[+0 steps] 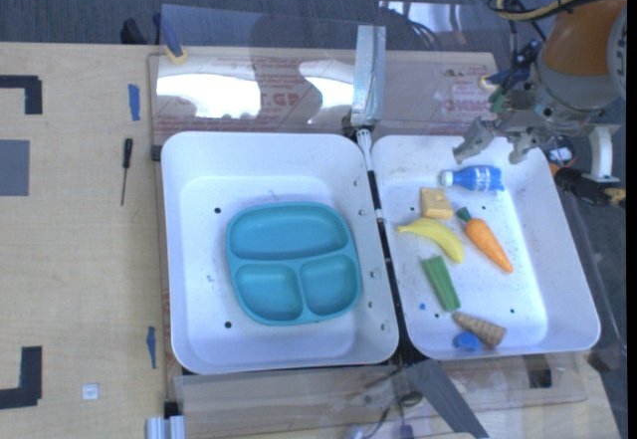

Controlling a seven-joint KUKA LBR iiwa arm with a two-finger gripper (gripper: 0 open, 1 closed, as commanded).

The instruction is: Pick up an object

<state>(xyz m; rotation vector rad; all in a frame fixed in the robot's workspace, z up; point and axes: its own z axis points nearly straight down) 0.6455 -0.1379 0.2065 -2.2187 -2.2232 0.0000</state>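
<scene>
A pale wooden table (70,258) is carrying two glossy white bins (189,178); grey carpet is lying behind. The claw (495,140) is hanging spread, pinching nothing, above a small plastic bottle (473,178).

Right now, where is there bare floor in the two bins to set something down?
Left bin: bare strips around the blue tray. Right bin: bare on the right past the carrot and near the front. Crowded among bottle, banana and green piece.
</scene>
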